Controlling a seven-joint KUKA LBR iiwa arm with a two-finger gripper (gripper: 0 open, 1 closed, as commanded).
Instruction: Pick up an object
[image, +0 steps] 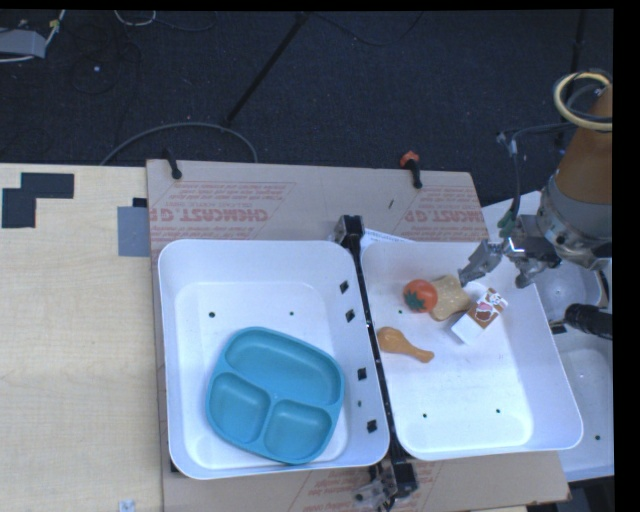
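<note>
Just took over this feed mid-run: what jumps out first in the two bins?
The blue divided plate fills much of the left bin. In the right bin, a small cluster lies near the far side: a red-orange tomato-like toy, a tan slice, a small white carton and a yellow-orange drumstick-shaped toy. The gripper hovers at that cluster's right.

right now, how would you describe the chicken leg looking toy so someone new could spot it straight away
Start at the right-hand white bin of the two on the bench. Near its left wall, just beside the black divider, lies the toy drumstick, flat on the bin floor. It is tan and club-shaped, lying apart and lower left of the clustered red-orange tomato toy, beige slab and small white box.
</note>
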